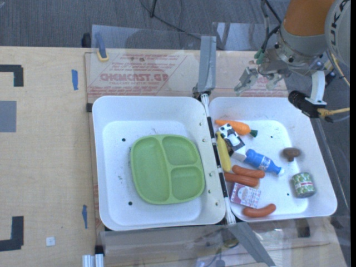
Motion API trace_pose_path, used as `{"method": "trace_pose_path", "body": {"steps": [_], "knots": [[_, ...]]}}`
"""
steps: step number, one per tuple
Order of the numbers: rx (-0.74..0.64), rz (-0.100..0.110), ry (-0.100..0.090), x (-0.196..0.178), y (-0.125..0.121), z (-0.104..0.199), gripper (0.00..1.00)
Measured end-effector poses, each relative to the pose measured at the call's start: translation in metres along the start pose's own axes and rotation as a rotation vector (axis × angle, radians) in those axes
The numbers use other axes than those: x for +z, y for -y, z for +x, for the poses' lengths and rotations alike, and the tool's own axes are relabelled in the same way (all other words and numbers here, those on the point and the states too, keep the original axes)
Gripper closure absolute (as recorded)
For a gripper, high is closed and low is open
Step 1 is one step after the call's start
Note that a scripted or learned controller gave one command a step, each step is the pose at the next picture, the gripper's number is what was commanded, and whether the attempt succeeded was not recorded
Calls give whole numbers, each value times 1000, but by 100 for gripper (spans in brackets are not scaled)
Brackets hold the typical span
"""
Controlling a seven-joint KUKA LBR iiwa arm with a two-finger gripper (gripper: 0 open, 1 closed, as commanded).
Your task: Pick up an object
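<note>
Above right bin's far rim, gripper open, empty-fingered.

A green tray lies in a white bin; beside it, an orange carrot and blue bottle.

A pale wooden tabletop carries black tape marks and small blue tape strips — beyond it lies grey carpet floor, crossed by a dark cable. Light is even, soft.

bare floor around brown lump
</note>
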State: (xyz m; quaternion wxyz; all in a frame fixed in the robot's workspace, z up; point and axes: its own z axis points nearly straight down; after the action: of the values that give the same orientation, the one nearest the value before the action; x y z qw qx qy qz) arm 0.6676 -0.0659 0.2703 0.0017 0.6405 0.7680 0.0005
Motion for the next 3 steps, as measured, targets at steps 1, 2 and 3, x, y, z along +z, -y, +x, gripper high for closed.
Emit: {"method": "trace_pose_path", "body": {"steps": [1, 2, 3], "knots": [[30, 2, -1, 86, 51, -15, 0], [-32, -27, 5, 156, 38, -30, 0], [-138, -33, 8, 163, 15, -35, 0]]}}
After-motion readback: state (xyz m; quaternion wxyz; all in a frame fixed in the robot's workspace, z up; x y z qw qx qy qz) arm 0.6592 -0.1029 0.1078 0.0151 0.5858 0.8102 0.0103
